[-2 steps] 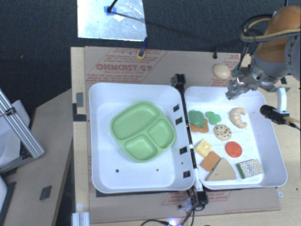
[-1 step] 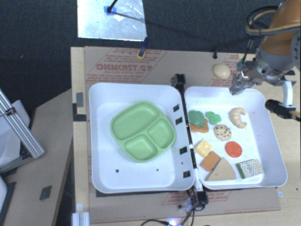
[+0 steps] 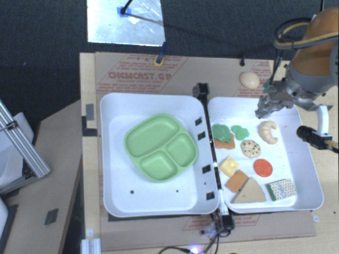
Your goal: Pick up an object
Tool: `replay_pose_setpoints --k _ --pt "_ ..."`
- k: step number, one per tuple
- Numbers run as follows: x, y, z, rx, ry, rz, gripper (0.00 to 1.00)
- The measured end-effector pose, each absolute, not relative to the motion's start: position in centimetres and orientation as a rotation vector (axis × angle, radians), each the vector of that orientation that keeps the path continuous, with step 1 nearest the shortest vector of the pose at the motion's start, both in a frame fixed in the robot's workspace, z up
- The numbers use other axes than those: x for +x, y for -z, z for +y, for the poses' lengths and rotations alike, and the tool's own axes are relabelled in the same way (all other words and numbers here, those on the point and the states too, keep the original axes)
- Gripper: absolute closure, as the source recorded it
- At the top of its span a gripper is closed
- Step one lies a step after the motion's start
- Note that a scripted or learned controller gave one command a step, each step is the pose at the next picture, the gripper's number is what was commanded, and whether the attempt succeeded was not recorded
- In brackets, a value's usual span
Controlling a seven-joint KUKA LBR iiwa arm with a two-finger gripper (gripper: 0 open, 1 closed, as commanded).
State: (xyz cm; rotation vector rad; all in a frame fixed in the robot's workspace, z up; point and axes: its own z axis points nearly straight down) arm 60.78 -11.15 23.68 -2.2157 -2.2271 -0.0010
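Note:
The right bin (image 3: 304,165) holds several toy foods: a croissant (image 3: 269,132), a cookie (image 3: 250,148), a red tomato slice (image 3: 262,168), green broccoli pieces (image 3: 223,133), a yellow cheese cube (image 3: 229,166), an orange block (image 3: 237,181), a tan wedge (image 3: 249,194) and a patterned box (image 3: 281,189). My gripper (image 3: 263,111) hangs over the bin's far edge, just above and left of the croissant. Nothing shows between its fingers.
A green three-section plate (image 3: 160,146) lies in the left bin (image 3: 114,120). A beige egg-shaped object (image 3: 249,80) rests on the bench behind the right bin. A black divider (image 3: 207,142) runs between the bins. A silver sheet (image 3: 126,15) lies at the back.

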Motion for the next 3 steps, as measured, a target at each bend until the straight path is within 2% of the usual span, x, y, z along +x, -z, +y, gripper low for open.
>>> replay_pose_setpoints --k 1,2,3 --pt "56.7 -22.2 -7.9 -2.212 -0.001 -2.226 1.00" --pt "51.3 -21.7 -5.7 -2.217 -0.002 -2.222 1.00" --pt "50.0 -22.4 -5.4 -2.219 0.001 -2.222 1.00"
